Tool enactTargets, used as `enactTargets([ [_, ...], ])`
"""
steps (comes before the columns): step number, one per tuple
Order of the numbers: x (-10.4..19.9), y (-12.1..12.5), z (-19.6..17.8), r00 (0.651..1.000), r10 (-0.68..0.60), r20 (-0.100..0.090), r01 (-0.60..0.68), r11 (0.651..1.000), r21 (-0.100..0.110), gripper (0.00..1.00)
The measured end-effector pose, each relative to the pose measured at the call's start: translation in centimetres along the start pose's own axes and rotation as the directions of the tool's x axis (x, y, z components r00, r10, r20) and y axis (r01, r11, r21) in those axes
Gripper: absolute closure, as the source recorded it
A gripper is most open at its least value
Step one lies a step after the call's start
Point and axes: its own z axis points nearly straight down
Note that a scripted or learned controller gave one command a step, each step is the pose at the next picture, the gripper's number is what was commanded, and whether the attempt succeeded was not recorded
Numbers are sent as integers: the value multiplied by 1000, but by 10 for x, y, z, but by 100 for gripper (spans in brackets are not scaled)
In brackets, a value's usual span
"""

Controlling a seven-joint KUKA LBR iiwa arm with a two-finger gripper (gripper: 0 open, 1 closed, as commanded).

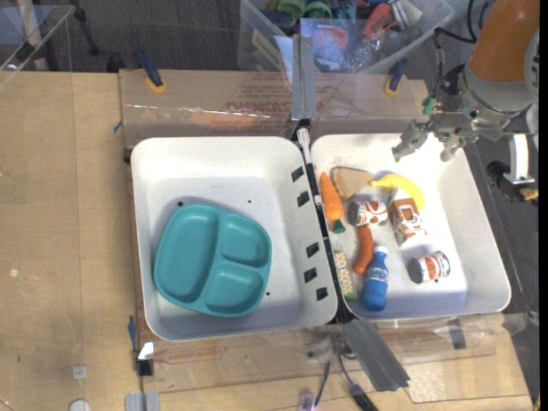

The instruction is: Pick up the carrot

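Fingers: gripper (pixel 431 145) spread apart, nothing between them, above right bin's (pixel 479 221) far edge.
Carrot (pixel 330 196): lying by the divider, well apart from gripper.
Progress: reach, descent, grasp, lift remain.

Bright and even throughout, from overhead. Faint soft shadows beneath the pincer (pixel 428 144) and left of it inside the white bins (pixel 214 165). Mild glare behind it on clear plastic sheeting (pixel 257 101). Slightly soft, grainy, washed whites.

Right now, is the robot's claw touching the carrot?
Apart. The camera view shows the gripper at the right bin's far edge, with bare white floor between it and the carrot.
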Motion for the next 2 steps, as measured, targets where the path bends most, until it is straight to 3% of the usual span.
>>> enactTargets([
  [1,-25,10,125,986,165,0,-165,986,-16,0],
  [2,-56,12,126,955,-298,11,298,954,-21,0],
])
